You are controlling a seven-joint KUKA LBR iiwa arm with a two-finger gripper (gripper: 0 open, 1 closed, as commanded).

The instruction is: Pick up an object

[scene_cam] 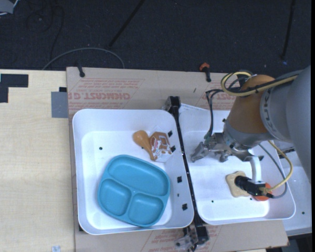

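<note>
"That tan pad [232,181] in the right bin [215,214] — light and soft, I'd guess. Pinch it by an edge."

"It lies near the claw [200,152], toward the bin's front. The claw's beside the divider [182,161] — can't tell how wide it stands. Nothing visibly in it."

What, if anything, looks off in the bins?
Nothing spilled or broken. The plate lies skewed to the left bin's walls; a spoon and a brown-white item touch near its right wall. The gripper is low in the right bin.
</note>
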